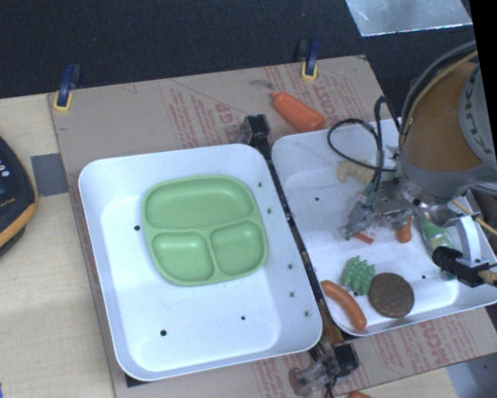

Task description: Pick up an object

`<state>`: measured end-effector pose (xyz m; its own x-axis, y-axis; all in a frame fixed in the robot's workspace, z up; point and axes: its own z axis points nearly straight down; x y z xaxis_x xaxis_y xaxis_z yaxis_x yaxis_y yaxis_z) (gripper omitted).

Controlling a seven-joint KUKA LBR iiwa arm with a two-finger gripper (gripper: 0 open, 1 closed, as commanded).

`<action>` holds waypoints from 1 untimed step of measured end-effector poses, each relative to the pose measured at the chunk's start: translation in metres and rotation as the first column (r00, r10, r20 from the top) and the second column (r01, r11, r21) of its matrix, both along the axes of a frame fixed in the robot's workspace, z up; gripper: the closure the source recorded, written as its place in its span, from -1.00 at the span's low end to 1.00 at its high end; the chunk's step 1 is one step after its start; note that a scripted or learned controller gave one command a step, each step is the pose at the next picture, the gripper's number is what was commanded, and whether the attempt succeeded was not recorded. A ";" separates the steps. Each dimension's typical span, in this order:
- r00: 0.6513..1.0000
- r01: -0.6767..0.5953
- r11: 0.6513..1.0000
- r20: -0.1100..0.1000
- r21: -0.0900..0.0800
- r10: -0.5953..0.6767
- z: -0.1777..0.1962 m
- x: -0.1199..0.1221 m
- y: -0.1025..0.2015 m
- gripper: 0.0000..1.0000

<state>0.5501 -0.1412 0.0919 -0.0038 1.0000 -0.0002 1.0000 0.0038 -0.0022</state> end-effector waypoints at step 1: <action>1.000 -0.002 1.000 -0.002 0.000 0.002 0.010 0.000 -0.001 1.00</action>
<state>0.5497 -0.1419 0.1016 -0.0062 1.0000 -0.0003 1.0000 0.0062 -0.0045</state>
